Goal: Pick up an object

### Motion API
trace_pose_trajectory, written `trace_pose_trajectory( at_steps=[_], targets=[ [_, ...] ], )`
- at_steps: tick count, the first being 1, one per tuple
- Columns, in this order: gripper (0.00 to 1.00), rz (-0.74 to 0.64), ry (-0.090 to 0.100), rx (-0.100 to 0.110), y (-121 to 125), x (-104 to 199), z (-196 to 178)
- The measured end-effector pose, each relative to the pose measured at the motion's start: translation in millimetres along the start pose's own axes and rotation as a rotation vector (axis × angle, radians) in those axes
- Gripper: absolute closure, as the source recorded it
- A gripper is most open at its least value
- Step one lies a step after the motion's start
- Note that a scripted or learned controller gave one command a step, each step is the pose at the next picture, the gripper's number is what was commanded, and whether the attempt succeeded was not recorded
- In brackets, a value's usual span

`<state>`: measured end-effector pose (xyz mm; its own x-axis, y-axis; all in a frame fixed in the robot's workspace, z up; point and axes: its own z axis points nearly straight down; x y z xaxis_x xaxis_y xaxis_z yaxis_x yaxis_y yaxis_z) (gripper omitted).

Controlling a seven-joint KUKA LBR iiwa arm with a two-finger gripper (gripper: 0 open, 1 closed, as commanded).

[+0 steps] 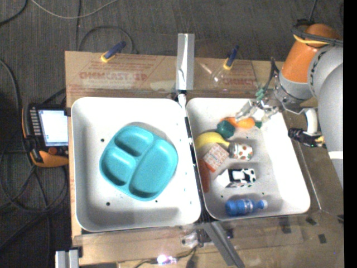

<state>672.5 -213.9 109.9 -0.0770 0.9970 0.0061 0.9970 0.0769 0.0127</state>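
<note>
My gripper (252, 116) hangs over the back of the right bin (279, 149), open, with its pale fingers straddling the air just above an orange piece (244, 124). Nothing sits between the fingers. A dark green piece (225, 129) touches the orange one on its left. In front of them lie a yellow banana-like toy (210, 139), a spotted white cup (241, 150), a waffle-patterned block (215, 157), a black-and-white cow-patterned object (242, 176) and a blue bottle (243, 206) near the front wall.
The left bin (89, 200) holds a teal divided plate (139, 161). A thin orange stick (204, 178) lies along the right bin's left wall. A metal post (185, 60) stands behind the divider. The arm's orange band (304, 54) is at the back right.
</note>
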Motion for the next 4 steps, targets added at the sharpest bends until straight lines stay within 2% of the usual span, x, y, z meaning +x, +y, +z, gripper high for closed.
trace_pose_trajectory(
  at_steps=[1, 2, 3, 4],
  targets=[
    [0.0, -0.025, -0.015, 0.007, 0.8, 15.2, 8.7],
    [0.0, -0.032, -0.016, 0.011, -0.8, 17.0, 13.2],
    [1.0, -0.035, -0.017, 0.021, -2.9, 16.8, 6.0],
    [1.0, -0.13, -0.015, 0.016, -0.7, 94.8, 19.3]
  ],
)
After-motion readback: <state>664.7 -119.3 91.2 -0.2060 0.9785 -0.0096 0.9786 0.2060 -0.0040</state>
